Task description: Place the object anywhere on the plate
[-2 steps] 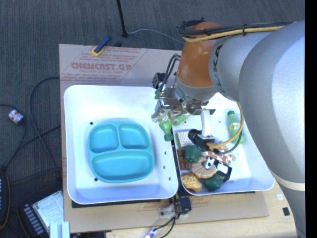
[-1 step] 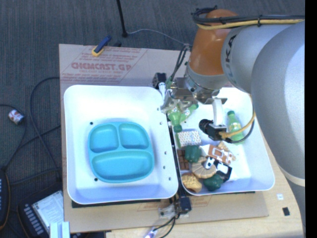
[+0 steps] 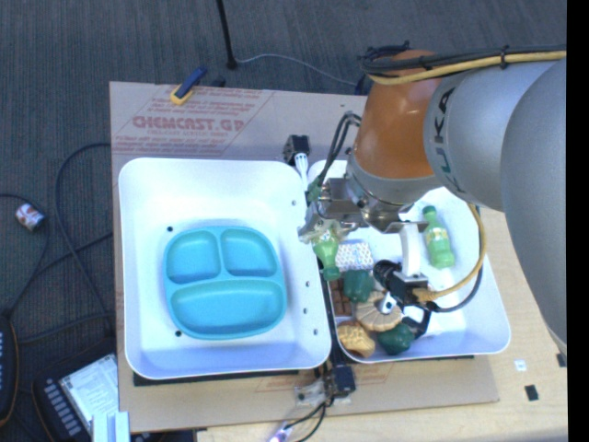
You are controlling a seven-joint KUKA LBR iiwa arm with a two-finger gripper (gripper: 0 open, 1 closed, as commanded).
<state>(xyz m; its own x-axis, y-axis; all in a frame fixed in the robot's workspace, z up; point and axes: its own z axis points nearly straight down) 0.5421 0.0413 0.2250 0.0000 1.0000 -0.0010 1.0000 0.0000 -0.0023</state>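
The grey arm, orange-banded above the wrist, reaches in from the right and bends down over the right bin; its gripper hangs low at that bin's left edge, among small toy foods; whether the fingers are spread or closed cannot be told. Beneath it lie a green piece, a white dotted block, a tan ridged round and a green bottle. The left bin holds the plate, smooth blue plastic, rounded, in three compartments.
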